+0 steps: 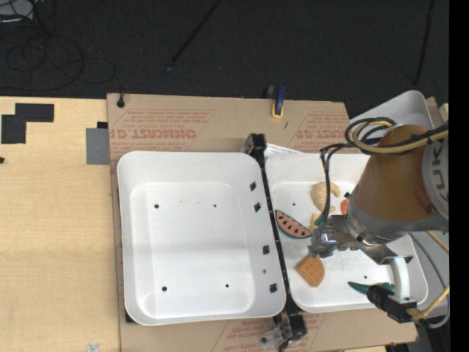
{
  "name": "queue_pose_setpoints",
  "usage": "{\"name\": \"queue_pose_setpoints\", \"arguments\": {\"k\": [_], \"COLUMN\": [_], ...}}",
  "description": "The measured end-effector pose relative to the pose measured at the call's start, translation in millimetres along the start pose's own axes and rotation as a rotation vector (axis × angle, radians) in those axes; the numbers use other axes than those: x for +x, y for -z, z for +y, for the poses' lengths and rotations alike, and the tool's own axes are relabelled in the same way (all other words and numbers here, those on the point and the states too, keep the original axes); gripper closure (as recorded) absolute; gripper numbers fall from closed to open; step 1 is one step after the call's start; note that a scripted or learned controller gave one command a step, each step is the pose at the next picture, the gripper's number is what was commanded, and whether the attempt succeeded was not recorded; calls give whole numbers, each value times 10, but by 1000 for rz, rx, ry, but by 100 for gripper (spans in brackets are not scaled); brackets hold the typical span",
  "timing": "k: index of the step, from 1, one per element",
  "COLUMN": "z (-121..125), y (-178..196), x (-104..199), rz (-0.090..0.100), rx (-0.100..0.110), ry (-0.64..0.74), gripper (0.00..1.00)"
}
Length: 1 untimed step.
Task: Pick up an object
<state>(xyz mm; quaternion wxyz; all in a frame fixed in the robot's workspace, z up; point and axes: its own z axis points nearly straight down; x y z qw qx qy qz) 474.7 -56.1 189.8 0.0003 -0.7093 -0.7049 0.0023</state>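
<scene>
My gripper point(322, 242) hangs low in the right bin point(344, 308), under the grey arm with its orange band. Just below it, toward the front, an orange waffle-like piece point(311, 271) lies on the bin floor. To the gripper's left, a red watermelon-slice toy point(292, 226) rests near the divider. Behind the gripper is a cream, rounded object point(323, 193), and a small yellow-green bit point(320, 218) shows at the gripper's upper edge. A teal object point(362, 288) lies toward the front right. I see nothing between the gripper's tips.
The left bin point(132, 196) stands beside the right one, with a black clipped divider point(267, 226) between them. Both bins rest on a cardboard sheet point(183, 127) on the wooden bench. A blue-and-yellow clamp point(277, 101) sits at the cardboard's back edge.
</scene>
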Motion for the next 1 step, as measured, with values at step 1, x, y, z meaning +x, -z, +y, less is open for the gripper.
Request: {"name": "queue_pose_setpoints", "arguments": {"k": [1], "z": [884], "y": [694], "x": [240], "rz": [2], "rx": [-14], "ry": [10], "gripper": [100]}}
